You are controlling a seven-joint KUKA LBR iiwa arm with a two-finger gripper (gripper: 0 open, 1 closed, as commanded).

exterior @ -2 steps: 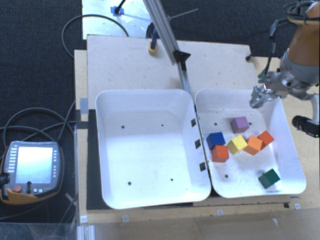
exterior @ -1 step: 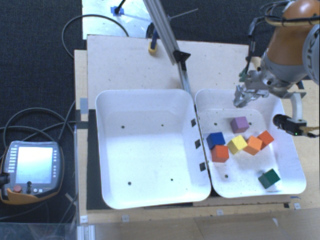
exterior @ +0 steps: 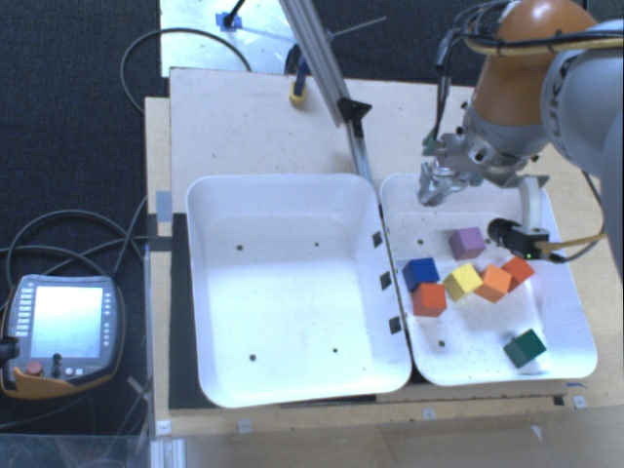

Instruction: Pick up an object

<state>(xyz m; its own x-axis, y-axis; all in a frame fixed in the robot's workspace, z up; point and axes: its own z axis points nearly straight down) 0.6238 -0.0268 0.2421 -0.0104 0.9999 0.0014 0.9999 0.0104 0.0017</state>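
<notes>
Several coloured cubes lie in the right bin (exterior: 575, 354): a purple cube (exterior: 467, 243), a blue cube (exterior: 420, 272), a red cube (exterior: 429, 299), a yellow cube (exterior: 464, 281), an orange cube (exterior: 495, 282) with another red one (exterior: 519, 268) touching it, and a green cube (exterior: 526, 347) apart near the front. My gripper (exterior: 435, 187) hangs over the back left part of that bin, behind and to the left of the purple cube. No cube is seen in it.
The left bin (exterior: 210, 291) stands beside the right one, sharing a middle wall. A slanted metal rod (exterior: 322, 52) reaches down to the bins' back junction. A teach pendant (exterior: 58, 334) lies off the bench at left.
</notes>
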